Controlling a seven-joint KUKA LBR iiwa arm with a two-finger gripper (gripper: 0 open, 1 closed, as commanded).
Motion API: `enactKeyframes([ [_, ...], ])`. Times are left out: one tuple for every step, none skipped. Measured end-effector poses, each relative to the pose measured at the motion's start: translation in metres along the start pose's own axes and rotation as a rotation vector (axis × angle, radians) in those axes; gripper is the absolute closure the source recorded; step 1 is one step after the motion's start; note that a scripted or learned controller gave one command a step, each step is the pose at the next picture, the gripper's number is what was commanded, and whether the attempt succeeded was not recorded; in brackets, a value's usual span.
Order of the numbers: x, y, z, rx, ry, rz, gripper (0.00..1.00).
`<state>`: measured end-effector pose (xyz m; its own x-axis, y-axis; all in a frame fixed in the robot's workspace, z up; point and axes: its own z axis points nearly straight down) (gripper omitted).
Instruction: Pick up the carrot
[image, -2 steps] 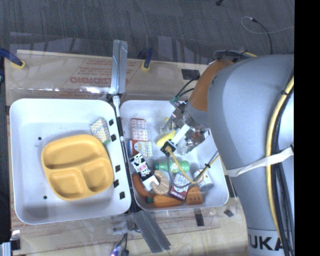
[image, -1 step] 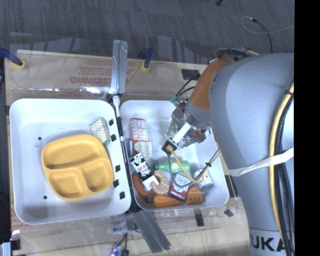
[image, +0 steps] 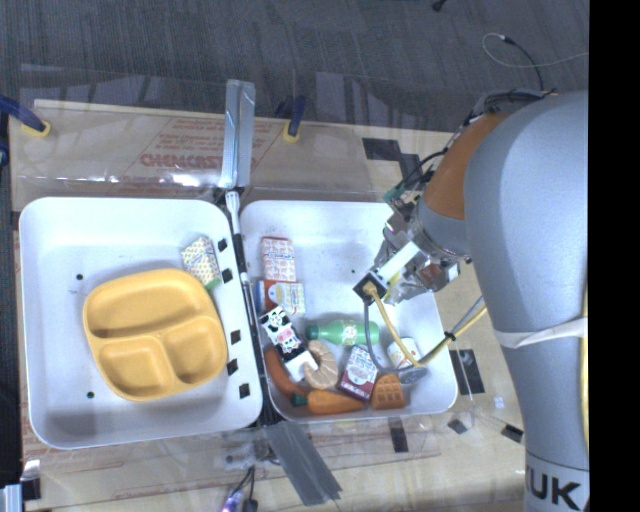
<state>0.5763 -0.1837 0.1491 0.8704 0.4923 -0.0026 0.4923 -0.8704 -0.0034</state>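
the carrot (image: 335, 402) lies flat along the lower edge of the right bin (image: 330, 222), low in the frame and a little right of centre. its left end touches a sausage (image: 280, 375), a bun (image: 321, 365) sits just above it, and a dark red packet (image: 358, 374) and a waffle (image: 390, 392) crowd its right end.

the gripper (image: 385, 285) hangs over the right side of that bin, well apart from the carrot, above a green bottle (image: 343, 331). whether it is spread or closed, i cannot tell.

the risks, as i judge them:
- the carrot is hemmed in by neighbours and the bin's near wall, so a descent could land on the packet, bun or waffle and lift the wrong thing.
- pressed against the wall, it leaves little room on that side, and a grip may slide off its tapered, rounded body.
- a yellow cable (image: 440, 345) loops near the waffle and could snag.

writing: "kuka" shows in part on the arm (image: 530, 250) at lower right. faint red print on the cardboard (image: 150, 140) at the top is too blurred to read. the cartons (image: 278, 262) carry print i cannot make out. a yellow tray (image: 155, 330) fills the left bin (image: 60, 225).
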Motion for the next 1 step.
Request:
enactKeyframes([
  [-0.0107, -0.0020, 0.0585, 0.003, -0.001, -0.313, 1.00],
])
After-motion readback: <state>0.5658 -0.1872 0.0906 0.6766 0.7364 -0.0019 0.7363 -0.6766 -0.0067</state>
